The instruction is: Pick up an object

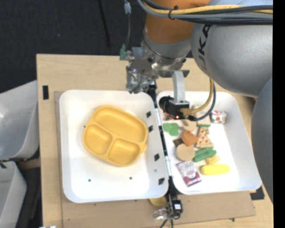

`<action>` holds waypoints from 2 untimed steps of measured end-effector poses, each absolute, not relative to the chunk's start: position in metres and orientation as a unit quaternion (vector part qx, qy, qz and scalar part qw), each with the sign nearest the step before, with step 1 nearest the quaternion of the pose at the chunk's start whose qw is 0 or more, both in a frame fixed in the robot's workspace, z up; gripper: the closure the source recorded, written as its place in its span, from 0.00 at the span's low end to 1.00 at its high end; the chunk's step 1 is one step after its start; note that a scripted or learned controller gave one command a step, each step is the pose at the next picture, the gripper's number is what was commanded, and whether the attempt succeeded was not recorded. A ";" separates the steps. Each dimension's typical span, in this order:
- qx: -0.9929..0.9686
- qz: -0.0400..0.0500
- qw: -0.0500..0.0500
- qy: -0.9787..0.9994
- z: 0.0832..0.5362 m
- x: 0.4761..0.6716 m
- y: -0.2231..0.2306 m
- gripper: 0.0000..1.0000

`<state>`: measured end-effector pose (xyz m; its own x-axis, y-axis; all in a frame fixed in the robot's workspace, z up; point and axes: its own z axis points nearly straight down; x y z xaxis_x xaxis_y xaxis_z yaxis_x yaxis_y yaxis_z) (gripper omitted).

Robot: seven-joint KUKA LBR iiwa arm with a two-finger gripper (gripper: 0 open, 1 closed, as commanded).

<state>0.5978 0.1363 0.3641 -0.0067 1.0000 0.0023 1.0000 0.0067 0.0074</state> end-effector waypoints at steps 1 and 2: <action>0.703 0.000 -0.001 0.711 0.377 0.579 0.228 1.00; 0.708 -0.007 -0.002 0.706 0.301 0.550 0.178 1.00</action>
<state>0.5497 0.1784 0.3011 0.0029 1.0000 -0.0070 0.9999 -0.0030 -0.0129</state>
